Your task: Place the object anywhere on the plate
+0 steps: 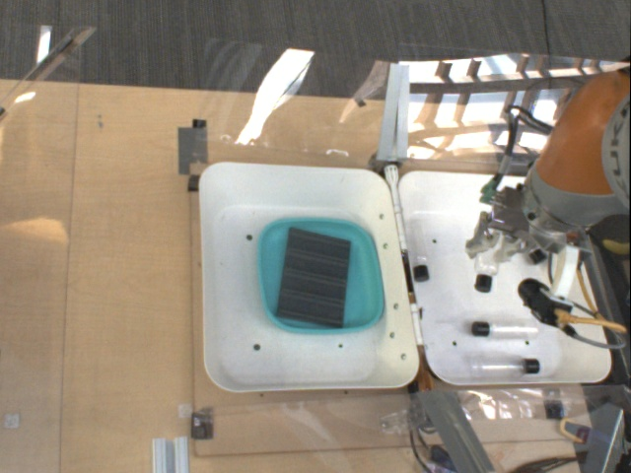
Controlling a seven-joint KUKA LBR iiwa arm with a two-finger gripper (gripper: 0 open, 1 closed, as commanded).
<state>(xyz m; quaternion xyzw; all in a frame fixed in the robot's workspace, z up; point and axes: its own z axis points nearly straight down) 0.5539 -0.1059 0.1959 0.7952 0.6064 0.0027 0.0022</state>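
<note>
Dark ribbed block [315, 278] flat on teal plate [370, 294]; arm [587, 151] over right bin [444, 264].

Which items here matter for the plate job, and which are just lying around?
Job items:
- teal plate, in the left bin
- dark ribbed block, lying on the plate
- end effector, over the right bin

Lying about:
- small black pieces in the right bin
- metal frame behind the bins

Dark grey ribbed object [315, 277], teal plate [269, 284]

Bright sunlit glare streaks across bench [99, 215], sharp focus.
</note>
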